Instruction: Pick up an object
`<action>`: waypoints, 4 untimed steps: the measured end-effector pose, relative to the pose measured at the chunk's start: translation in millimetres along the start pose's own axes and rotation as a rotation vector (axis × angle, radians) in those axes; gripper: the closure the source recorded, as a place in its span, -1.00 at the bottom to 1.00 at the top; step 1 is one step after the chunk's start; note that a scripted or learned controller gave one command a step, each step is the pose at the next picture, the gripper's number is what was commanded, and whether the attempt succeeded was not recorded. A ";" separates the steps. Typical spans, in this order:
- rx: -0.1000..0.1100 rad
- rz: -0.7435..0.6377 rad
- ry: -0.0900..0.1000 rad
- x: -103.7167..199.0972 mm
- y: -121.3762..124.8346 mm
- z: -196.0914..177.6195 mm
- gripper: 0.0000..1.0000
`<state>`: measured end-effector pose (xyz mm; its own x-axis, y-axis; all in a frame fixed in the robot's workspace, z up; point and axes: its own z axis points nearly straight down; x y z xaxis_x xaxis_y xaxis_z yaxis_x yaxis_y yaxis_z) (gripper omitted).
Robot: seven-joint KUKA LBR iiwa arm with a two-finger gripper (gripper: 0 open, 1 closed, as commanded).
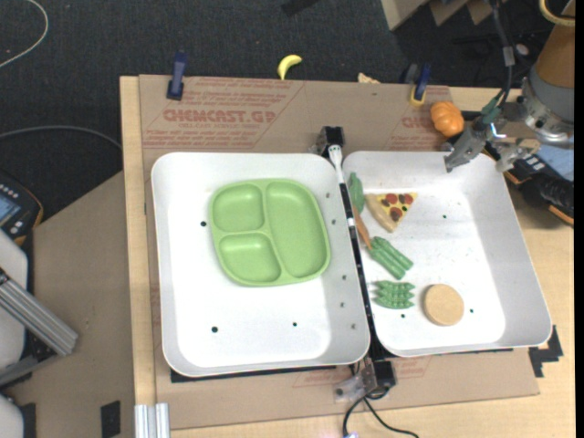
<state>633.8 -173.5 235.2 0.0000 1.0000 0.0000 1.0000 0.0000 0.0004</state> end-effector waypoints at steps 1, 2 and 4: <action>0.009 0.003 0.004 28.6 -113.1 11.9 -1.00; 0.009 -0.004 0.005 95.6 -157.4 52.7 -1.00; -0.001 0.002 -0.001 93.3 -154.6 47.1 -1.00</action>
<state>479.2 -80.3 188.0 0.0015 1.0000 -0.0011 1.0000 -0.0015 0.0015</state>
